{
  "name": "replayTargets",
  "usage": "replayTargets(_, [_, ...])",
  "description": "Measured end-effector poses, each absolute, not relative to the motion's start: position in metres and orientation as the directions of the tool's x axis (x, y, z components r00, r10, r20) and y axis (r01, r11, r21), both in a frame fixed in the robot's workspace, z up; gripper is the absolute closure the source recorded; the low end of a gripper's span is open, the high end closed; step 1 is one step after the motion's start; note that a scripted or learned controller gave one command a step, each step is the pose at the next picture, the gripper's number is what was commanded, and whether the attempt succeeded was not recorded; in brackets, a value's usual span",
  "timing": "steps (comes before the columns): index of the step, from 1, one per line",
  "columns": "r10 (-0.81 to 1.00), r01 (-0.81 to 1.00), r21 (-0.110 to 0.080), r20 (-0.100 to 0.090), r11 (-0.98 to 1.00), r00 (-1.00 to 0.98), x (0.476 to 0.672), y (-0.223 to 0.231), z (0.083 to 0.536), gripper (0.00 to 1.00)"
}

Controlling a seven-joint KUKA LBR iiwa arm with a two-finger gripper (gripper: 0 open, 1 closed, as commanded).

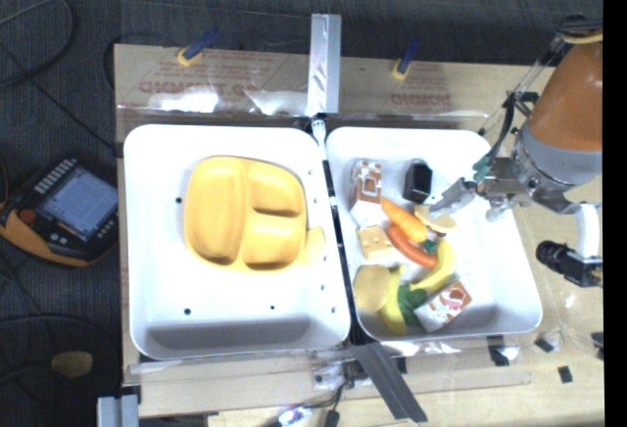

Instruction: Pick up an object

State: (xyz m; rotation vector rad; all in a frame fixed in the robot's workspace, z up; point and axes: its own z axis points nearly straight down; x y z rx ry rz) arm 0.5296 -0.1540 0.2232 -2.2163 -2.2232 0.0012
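The right bin [511,290] holds several toy foods in a cluster. Among them are an orange carrot [397,215], a red-orange piece [412,248], a yellow banana [438,268] and a black block [419,181]. There is also a small printed box [367,180], a tan cracker [374,241], a round tan piece [370,286] and a little carton [447,303]. My gripper [447,208] reaches in from the right. It hangs low over the right side of the pile, just above the carrot's tip and the banana. Nothing is visibly lifted.
A yellow divided plate [245,212] lies in the left bin [157,322]. A metal divider post [324,63] stands at the back between the bins. The arm's orange band [578,102] and a black fitting [560,259] are at the right. A handheld pendant [64,210] lies on the floor at the left.
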Motion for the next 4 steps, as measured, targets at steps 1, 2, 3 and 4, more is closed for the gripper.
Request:
replayTargets(1, [0.996, 0.995, 0.025, -0.005, 0.094, -0.094, 0.532, -0.122, 0.108, 0.0])
replayTargets(2, [1.0, 1.0, 0.011, -0.002, 0.014, -0.014, 0.581, -0.122, 0.089, 0.0])
replayTargets(3, [1.0, 1.0, 0.012, 0.002, 0.015, -0.015, 0.581, -0.121, 0.099, 1.0])
replayTargets(4, [0.999, 0.999, -0.002, -0.004, -0.041, 0.041, 0.631, -0.065, 0.183, 1.0])
